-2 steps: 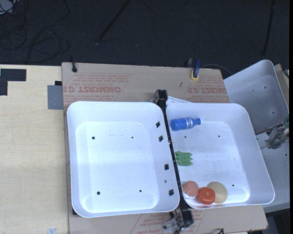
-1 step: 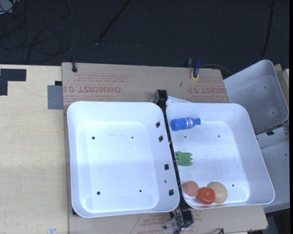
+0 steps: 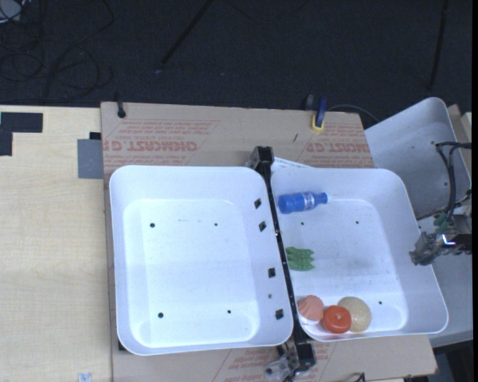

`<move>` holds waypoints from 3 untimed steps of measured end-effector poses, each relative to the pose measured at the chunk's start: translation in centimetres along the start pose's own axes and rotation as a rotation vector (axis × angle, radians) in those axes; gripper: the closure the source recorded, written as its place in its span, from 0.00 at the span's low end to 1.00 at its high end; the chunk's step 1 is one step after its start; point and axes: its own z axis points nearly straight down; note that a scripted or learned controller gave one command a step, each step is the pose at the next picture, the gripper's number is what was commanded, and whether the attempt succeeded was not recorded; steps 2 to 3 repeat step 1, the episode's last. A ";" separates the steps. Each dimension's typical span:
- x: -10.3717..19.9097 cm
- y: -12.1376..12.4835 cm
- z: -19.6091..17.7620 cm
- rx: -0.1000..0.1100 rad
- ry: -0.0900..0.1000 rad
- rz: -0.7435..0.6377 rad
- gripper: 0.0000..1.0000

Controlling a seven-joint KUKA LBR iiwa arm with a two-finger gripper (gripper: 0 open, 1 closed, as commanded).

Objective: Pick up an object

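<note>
**Waiting off the rim, with four things to choose from**

My claw (image 3: pixel 432 247) hangs just outside the right rim of the right-hand shallow white plastic bin (image 3: pixel 398 189), about halfway along that edge. From the overhead camera it is a small dark tangle of metal and cable against the pale bench, and I cannot tell how it is set. Nothing sits in it that I can see.

Everything I might take lies in that right bin. A small blue plastic bottle with a pale cap (image 3: pixel 302 202) lies on its side near the far-left corner, close to the black divider bar (image 3: pixel 275 237) that runs between the two bins. A flat green leafy-looking piece (image 3: pixel 299 259) rests further along the left wall, roughly at mid-length. Three round things are bunched in the near-left corner: a pinkish-orange rounded object (image 3: pixel 309 307), a red round object (image 3: pixel 337 319) touching it, and a tan ball-like object (image 3: pixel 355 313) just beside the red one.

I judge that cluster awkward, since the neighbours and the wall crowd any closing move. The bottle lies apart from the rest, so it seems the cleaner target, though lying down it may roll.

The left-hand white bin (image 3: pixel 135 213) sits alongside, on the brown cardboard sheet (image 3: pixel 183 138) under both.
</note>
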 end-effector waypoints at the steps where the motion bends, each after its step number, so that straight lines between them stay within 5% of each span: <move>1: -0.2 0.1 -9.8 -0.022 -0.009 -0.001 1.00; 3: -0.2 0.1 -9.8 -0.022 -0.009 -0.001 1.00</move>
